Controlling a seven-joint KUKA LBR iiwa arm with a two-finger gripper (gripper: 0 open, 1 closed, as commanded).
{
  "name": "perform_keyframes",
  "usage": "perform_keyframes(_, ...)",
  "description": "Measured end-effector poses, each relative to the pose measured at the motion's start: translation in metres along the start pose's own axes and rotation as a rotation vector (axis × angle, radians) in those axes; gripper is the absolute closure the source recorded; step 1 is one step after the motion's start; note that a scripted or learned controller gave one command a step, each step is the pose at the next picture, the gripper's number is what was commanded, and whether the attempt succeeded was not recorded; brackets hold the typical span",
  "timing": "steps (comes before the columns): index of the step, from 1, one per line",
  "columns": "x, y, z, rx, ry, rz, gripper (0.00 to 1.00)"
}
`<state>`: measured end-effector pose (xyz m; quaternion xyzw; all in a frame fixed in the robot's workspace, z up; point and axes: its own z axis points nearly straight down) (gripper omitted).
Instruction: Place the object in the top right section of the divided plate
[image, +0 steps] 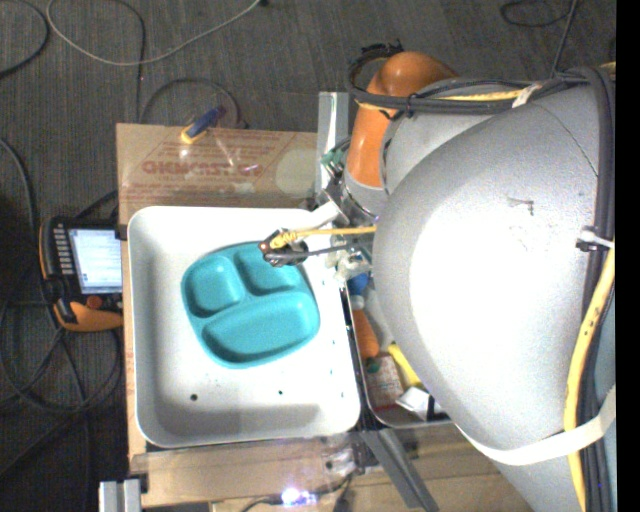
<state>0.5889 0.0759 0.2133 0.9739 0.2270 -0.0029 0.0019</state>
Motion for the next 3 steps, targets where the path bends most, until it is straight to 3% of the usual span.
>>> perform_keyframes(1, -0.021, -0.105, 0.003, 0.003, -0.001, 0.019, 1.0)
perform_keyframes(2, -0.049, -0.04, 0.011, 0.0, -0.001, -0.029, 1.0)
perform_keyframes(3, -0.05, -0.1, 0.119, -0.002, 0.029, 0.033, 1.0)
